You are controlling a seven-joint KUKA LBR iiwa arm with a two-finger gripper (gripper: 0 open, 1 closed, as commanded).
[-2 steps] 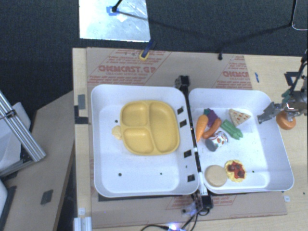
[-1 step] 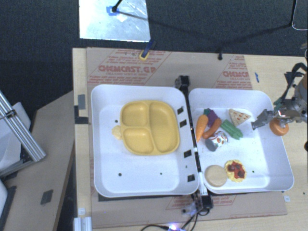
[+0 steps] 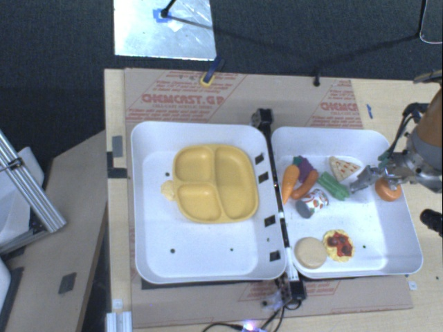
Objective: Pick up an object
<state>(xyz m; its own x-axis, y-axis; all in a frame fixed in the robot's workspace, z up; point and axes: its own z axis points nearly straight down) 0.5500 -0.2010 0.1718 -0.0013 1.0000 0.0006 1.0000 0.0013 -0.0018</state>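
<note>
The right bin (image 3: 398,254) holds several toy foods: two orange carrots (image 3: 297,180) with a purple piece at their top, a green piece (image 3: 333,186), a tan sandwich wedge (image 3: 344,167), a small can (image 3: 315,202), a pale round bun (image 3: 310,252), a yellow disc with red topping (image 3: 338,245) and an orange ball (image 3: 388,191). My gripper (image 3: 367,178) hangs low over the right half of this bin, between the wedge and the orange ball and just right of the green piece. I see nothing held in it.
The left bin (image 3: 149,254) bears a yellow divided plate (image 3: 211,183) with a small pale lump (image 3: 167,189) at its left edge. A black divider with clips (image 3: 271,185) runs between the bins. The arm comes in over the right rim.
</note>
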